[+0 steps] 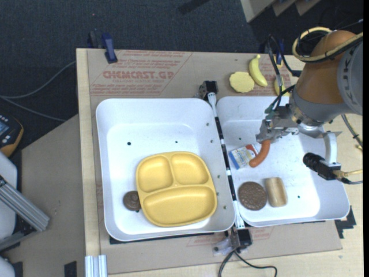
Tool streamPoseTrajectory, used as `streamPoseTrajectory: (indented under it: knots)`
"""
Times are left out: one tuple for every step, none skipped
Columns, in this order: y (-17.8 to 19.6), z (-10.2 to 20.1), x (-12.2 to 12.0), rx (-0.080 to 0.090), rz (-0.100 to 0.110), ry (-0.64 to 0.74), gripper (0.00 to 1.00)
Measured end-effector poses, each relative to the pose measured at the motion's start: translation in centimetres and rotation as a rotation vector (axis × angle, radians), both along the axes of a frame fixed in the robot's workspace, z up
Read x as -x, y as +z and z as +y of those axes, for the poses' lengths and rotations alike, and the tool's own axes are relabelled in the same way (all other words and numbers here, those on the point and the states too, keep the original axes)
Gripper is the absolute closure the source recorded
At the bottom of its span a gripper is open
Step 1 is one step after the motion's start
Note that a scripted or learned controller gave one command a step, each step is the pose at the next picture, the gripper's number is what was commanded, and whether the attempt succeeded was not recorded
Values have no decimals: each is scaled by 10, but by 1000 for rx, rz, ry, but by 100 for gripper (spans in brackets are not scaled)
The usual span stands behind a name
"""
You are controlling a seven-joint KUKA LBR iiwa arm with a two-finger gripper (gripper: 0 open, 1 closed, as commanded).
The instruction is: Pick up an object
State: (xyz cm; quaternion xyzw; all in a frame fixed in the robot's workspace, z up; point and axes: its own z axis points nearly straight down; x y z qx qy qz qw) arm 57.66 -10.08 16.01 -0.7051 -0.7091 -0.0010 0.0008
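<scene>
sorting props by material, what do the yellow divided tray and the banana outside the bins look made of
Yellow divided tray: likely molded plastic, smooth with a soft sheen and rounded compartments.
Banana: probably a plastic toy, uniform bright yellow with no blemishes, though too small to be sure.

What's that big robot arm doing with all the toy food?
The arm reaches in from the right, and its end effector sits low in the right bin, right at the top end of an orange hot dog. I can't tell whether it has hold of it. Beside the hot dog lies a small packet, with a brown round patty and a tan bread piece nearer the front. The left bin holds a yellow divided plate.
</scene>
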Motion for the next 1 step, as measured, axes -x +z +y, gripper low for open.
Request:
streamPoseTrajectory:
  knots:
    - [37,83,-26,1,-7,4,100]
